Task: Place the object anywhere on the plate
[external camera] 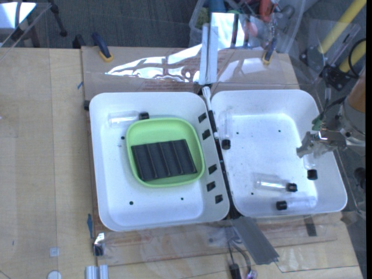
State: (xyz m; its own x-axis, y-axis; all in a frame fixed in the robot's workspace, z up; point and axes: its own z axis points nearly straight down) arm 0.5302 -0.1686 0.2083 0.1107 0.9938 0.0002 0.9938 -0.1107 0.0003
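A green square plate (135, 133) lies in the left bin (110, 202). A dark grey ridged slab (163, 159) rests flat on the plate and covers most of its middle. My gripper (311, 151) hangs at the right side of the right bin (273, 115), far from the plate. I see nothing held under it. A small black piece (312, 174) lies on the bin floor just below the gripper.
Clear tubes with black caps lie in the right bin at the front (272, 185) and by the front rim (296, 203). Another tube (224, 125) lies along the divider. One tube (123, 120) lies behind the plate. Black clips (211, 169) line the divider.
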